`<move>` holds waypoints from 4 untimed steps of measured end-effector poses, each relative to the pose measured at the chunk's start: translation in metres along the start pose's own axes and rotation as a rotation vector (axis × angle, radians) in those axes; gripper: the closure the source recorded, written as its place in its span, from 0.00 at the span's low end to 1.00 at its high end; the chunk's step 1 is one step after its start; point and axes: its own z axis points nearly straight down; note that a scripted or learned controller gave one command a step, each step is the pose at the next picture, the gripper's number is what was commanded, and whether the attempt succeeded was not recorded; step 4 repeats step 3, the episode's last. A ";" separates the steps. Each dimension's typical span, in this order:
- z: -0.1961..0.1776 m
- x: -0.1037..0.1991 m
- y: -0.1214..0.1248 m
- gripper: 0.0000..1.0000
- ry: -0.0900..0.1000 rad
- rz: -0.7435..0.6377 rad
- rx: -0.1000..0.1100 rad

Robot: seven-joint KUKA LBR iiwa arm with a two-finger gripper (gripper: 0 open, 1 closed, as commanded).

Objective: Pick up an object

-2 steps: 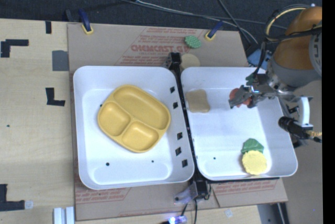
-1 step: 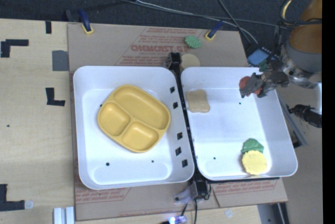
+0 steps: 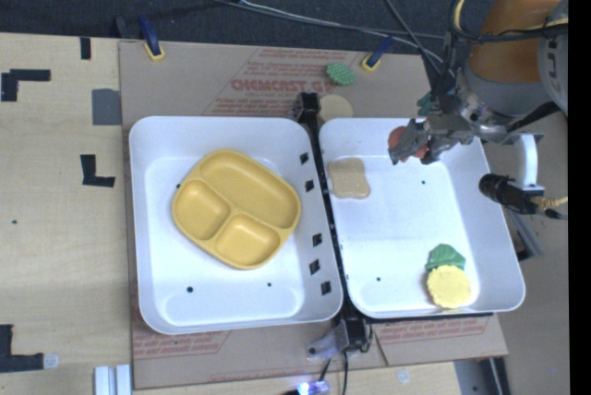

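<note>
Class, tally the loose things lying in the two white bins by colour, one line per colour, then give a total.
Yellow: 2, the divided tray and the round yellow piece
Tan: 1, the flat tan piece
Green: 1, the green piece touching the round yellow piece
Total: 4

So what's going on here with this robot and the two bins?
A grey and orange robot arm reaches in from the right, its gripper hanging over the upper part of the right bin. Its task is to pick up an object. A beige flat piece lies near that bin's left wall, and a yellow and green toy sits in its lower right corner. The left bin holds a yellow divided plate.
</note>
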 end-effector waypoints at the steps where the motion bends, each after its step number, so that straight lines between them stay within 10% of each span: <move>1: 0.016 0.046 0.010 1.00 -0.001 0.001 0.002; 3: 0.041 0.156 0.023 1.00 -0.001 0.000 0.002; 4: 0.041 0.156 0.023 1.00 -0.001 0.000 0.002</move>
